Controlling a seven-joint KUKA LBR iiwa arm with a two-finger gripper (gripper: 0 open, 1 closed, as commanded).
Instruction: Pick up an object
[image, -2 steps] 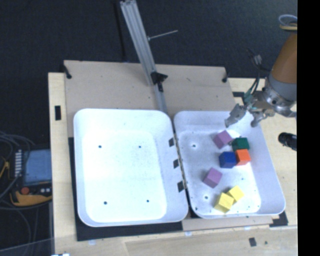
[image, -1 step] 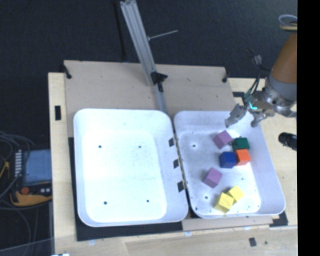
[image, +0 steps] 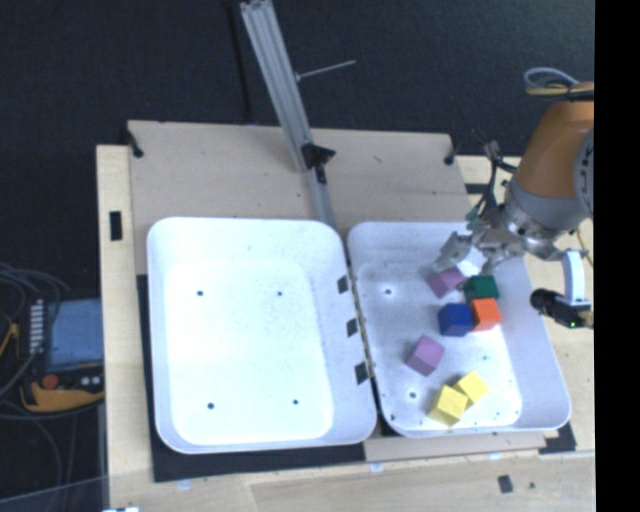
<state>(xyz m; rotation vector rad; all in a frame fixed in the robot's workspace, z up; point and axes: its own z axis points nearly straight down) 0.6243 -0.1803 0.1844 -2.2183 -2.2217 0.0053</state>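
Right-hand white plastic bin (image: 395, 260) as landmark throughout. Small purple cube (image: 446, 280) in the bin's far half, lying directly beneath the tip of the hand (image: 462, 252), slightly toward the bin's middle from it; contact between the two not resolvable at this slant. Cube faces turned diagonally to the bin walls, no long axis to speak of. Grey arm with orange band (image: 552, 165) leaning in over the bin's far right corner. Hand state: impossible to tell whether parted or closed, nor whether anything is gripped. Just nearer than the purple cube, toward the bin's right wall: green cube (image: 481, 288), orange cube (image: 487, 313) and blue cube (image: 455, 319), clustered and touching. Second purple cube (image: 425, 354) near the bin's centre; two yellow cubes (image: 458, 396) by its near wall. Judged target: the far purple cube, being closest; likely hazard, crowding from the adjacent green cube.
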